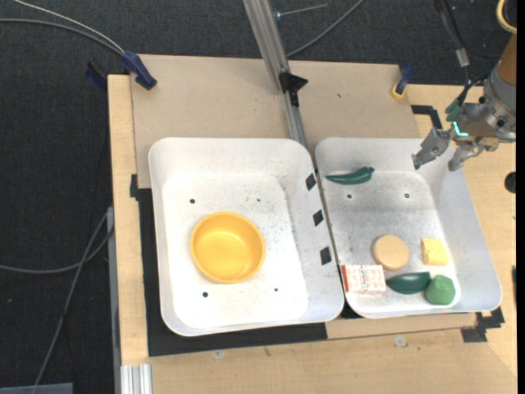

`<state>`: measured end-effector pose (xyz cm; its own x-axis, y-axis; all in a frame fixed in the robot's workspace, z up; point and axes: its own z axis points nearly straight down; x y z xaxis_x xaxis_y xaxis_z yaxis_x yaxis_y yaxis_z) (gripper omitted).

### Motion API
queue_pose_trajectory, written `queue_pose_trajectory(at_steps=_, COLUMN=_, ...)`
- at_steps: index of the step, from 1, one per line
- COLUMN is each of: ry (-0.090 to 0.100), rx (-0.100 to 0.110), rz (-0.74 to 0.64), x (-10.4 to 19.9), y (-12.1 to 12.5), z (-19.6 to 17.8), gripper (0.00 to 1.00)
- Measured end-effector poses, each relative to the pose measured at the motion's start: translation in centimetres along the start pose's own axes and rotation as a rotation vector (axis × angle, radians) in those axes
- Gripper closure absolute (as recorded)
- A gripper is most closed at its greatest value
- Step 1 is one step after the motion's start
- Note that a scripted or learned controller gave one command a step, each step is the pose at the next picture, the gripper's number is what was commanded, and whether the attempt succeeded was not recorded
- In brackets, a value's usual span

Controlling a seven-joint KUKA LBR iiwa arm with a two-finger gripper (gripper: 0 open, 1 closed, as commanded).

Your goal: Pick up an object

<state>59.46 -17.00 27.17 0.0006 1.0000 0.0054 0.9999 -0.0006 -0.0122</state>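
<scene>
The gripper (443, 153) is hovering at two o'clock over the right bin (484, 253), fingers apart, gripping nothing. At five o'clock are lying a red-and-white packet (362, 279) with print too small to read, a tan disc (391, 252), a yellow block (435, 251) and two green pieces (426, 286). The arm is running off the frame.

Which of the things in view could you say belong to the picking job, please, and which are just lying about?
Part of the job:
- gripper, open above the right bin's far corner
- green pepper
- tan disc
- yellow block
- red and white box
- dark green piece
- light green lump
- yellow bowl in the left bin

Just lying about:
- blue clamps
- metal pole
- cables
</scene>
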Motion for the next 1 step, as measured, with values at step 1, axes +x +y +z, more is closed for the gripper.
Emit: queue_pose_trajectory(at_steps=1, ry=-0.001, rx=-0.006, rz=0.000, x=-0.01, y=0.10, z=-0.34, gripper=0.00)
